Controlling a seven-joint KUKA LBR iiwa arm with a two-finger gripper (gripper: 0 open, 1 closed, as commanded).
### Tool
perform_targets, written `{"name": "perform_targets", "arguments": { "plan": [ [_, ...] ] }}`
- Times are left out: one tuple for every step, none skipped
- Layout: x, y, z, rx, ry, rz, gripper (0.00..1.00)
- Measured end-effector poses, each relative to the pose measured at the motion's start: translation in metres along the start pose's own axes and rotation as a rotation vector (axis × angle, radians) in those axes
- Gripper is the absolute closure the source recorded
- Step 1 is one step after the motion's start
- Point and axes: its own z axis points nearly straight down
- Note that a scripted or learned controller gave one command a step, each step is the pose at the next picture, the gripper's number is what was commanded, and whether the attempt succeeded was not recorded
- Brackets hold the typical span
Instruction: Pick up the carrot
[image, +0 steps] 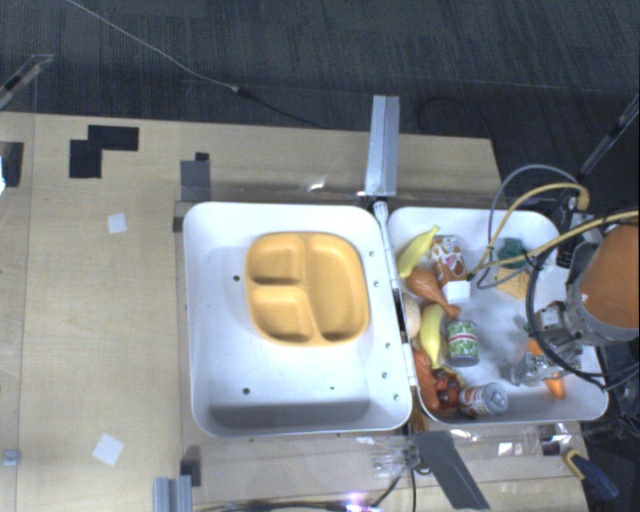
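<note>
White bins sit side by side on my bench: the left bin (210, 330) carries a yellow divided tray (305, 287), the right bin (590, 405) a clutter of toy food. My arm (610, 290) hangs over the right bin's right side, with the gripper (540, 365) low near the near-right corner; I cannot tell how its fingers stand. An orange piece I take for the carrot (553, 385) lies just beside it, close to the bin wall. My worry is that the wall blocks one finger, or the carrot rolls away, or cables (520, 220) snag.
</note>
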Motion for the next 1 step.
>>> {"name": "perform_targets", "arguments": {
  "plan": [
    [-0.0078,-0.0011,0.0004,0.002,-0.009,-0.009,0.00]
  ]
}}
